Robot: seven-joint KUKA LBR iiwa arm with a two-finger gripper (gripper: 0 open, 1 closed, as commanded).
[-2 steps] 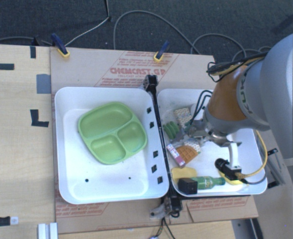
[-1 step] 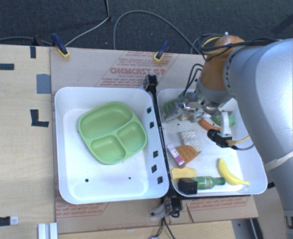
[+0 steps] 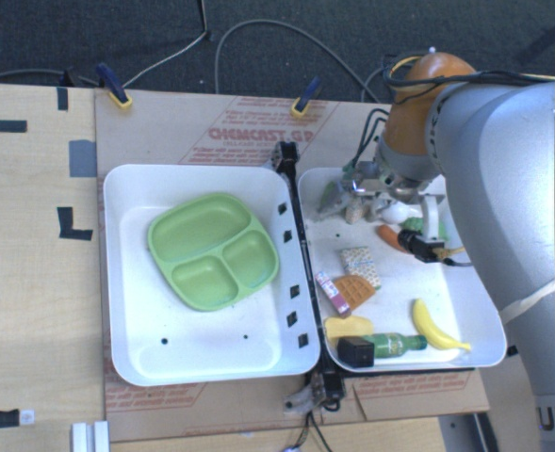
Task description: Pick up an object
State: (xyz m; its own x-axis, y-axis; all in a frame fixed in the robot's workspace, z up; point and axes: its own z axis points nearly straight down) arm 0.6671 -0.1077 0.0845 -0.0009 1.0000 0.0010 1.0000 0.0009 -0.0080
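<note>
**Robot arm reaching into the right bin of small objects**

Two shallow white bins sit side by side on a cardboard-covered bench. The grey arm comes in from the right, its orange band above the wrist, and its gripper (image 3: 357, 196) is low over the far left part of the right bin (image 3: 489, 332). Whether it is released or clenched cannot be told.

The objects lie nearer the front of that bin, apart from the gripper: a patterned packet (image 3: 360, 264), an orange packet (image 3: 352, 290), a small pink bar (image 3: 331, 292), a yellow piece (image 3: 350, 327), a green bottle (image 3: 390, 346) with a black cap, and a banana (image 3: 434, 326). An orange carrot-like thing (image 3: 390, 236) lies just beside the wrist.

The left bin (image 3: 131, 347) holds a green divided plate (image 3: 213, 250).
</note>
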